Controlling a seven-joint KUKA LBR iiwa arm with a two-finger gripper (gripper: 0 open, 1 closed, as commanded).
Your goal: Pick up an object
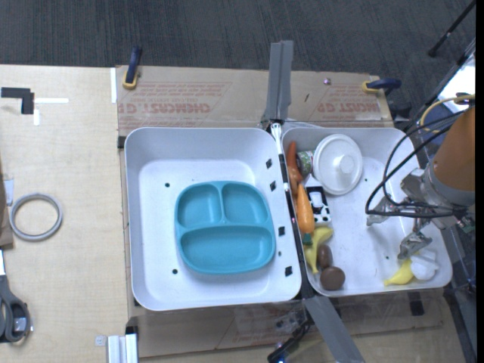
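Where the grey arm with its orange band reaches in from the right, hangs low in the right-hand shallow white bin (pixel 355 282), two-finger gripper (pixel 414 244) just above a yellow banana-shaped piece (pixel 400 276) near the front right corner. Fingers seemingly a little apart, nothing visibly between them, though too small to tell for sure. Further left: a round white lidded bowl (pixel 337 163), a long orange carrot-like piece (pixel 304 210), a brown rounded lump (pixel 332 278). In the left white bin (pixel 151 150), a teal three-compartment plastic plate (pixel 224 227).
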